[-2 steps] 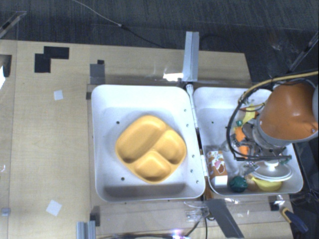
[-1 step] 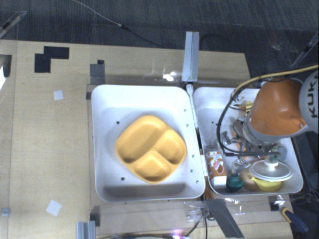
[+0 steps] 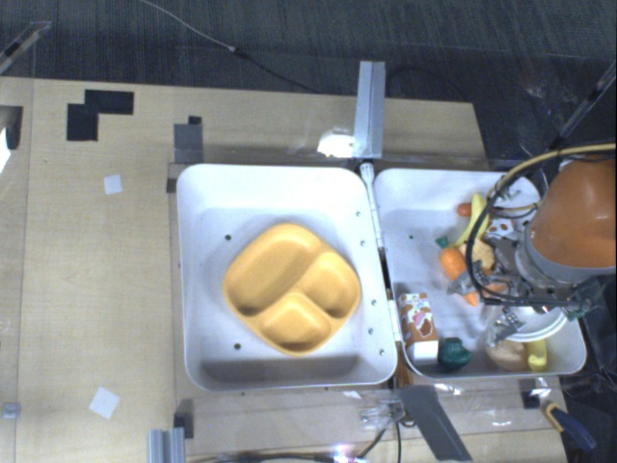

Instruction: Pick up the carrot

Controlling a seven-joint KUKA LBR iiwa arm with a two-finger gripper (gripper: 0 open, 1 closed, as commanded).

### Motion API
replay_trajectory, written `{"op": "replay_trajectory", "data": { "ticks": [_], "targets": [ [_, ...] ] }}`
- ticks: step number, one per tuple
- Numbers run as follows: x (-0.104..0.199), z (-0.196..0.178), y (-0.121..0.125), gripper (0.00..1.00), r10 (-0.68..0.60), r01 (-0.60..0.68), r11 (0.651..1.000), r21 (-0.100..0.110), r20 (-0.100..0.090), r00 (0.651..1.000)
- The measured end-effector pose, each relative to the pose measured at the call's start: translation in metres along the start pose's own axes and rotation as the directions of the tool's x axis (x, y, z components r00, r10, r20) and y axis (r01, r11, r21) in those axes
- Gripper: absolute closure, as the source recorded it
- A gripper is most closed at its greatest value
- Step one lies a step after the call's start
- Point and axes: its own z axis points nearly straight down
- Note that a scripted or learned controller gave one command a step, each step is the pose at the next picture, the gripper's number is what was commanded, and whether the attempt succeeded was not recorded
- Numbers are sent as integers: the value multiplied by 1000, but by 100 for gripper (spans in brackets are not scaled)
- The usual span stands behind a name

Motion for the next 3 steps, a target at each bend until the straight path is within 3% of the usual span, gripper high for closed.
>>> {"op": "replay_trajectory", "data": {
  "ticks": [1, 2, 3],
  "targets": [
    [-39, 16, 10, 0, -24, 24, 1000, 2, 3, 1000],
    [-102, 17, 20, 0, -157, 157, 988, 1, 6, 988],
    [-105, 3, 19, 100, -156, 156, 988, 7, 14, 988]
  ]
}}
